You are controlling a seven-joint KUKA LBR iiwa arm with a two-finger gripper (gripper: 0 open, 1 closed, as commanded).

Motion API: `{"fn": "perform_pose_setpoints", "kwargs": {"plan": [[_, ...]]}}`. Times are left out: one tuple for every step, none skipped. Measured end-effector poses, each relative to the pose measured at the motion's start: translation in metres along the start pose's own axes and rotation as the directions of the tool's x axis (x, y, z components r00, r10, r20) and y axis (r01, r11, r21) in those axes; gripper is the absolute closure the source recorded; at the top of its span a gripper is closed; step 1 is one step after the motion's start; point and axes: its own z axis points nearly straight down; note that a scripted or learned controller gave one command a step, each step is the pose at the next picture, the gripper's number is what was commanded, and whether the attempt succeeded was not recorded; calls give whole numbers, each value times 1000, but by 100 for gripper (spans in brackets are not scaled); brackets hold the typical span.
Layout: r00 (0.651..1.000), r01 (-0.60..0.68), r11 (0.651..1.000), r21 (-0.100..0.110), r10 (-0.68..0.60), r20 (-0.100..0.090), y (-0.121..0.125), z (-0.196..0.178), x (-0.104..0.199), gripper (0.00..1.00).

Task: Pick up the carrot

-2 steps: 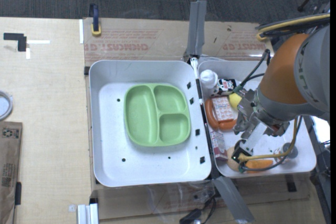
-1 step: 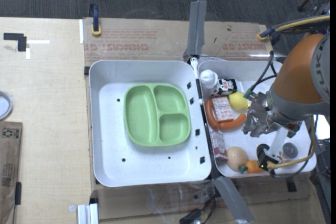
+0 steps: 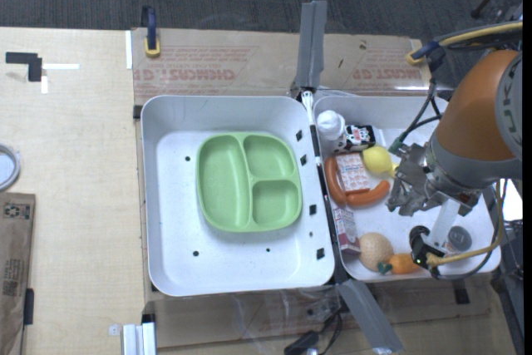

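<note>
Gripper (image 3: 413,197): we see dark metal hardware hanging below the grey and orange arm, over the middle of the right bin (image 3: 482,258); we cannot tell how it is set.
Key relation: we judge the carrot (image 3: 400,264) to lie below the gripper in this view, toward the bin's near wall and very slightly left, so the coming move is a short reach toward that wall.
Long axis: we read the carrot as lying roughly left to right, green stub at its left end.
Left bin (image 3: 166,204): we see shallow white plastic holding a pale green divided plate (image 3: 248,180), smooth, with three compartments.
Right bin, left part: we find a white bottle (image 3: 329,124), a curved red sausage (image 3: 357,194) with a label, a yellow lemon (image 3: 378,160), all toy-like and glossy.
Near wall: we see a round tan ball-shaped thing (image 3: 375,247) touching the carrot's left end.
Carrot: small, orange, smooth, tapered, resting free on the bin floor, dark cable close at its right.
</note>
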Motion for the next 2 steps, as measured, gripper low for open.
{"fn": "perform_pose_setpoints", "kwargs": {"plan": [[1000,-2,1000,2,2,3,1,-8,-1,100],[1000,-2,1000,5,2,6,2,-15,-1,100]]}}
